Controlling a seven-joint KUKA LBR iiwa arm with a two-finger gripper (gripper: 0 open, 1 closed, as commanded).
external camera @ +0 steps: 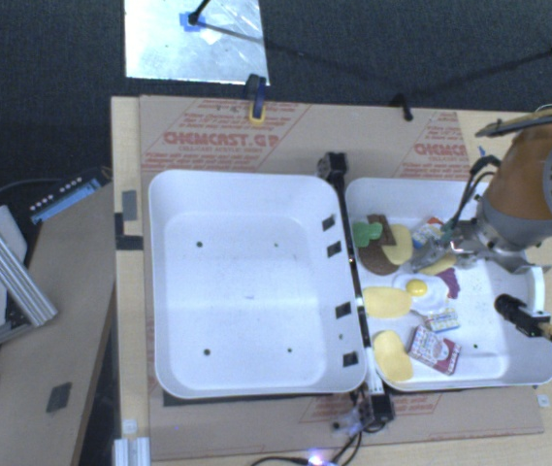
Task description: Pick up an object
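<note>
The right bin holds a heap of small things. At its left end a green piece lies against a brown piece, with a pale yellow piece beside them. Lower down are a yellow lump, a white fried-egg toy with a yellow yolk, another yellow lump and a red and white packet. A purple scrap lies near the middle. My gripper reaches in from the right and hangs low over the heap, just right of the pale yellow piece.
The left bin is bare white. A black clip strip runs along the seam between the bins. Cardboard lies under both bins, with a clamp at its far edge.
</note>
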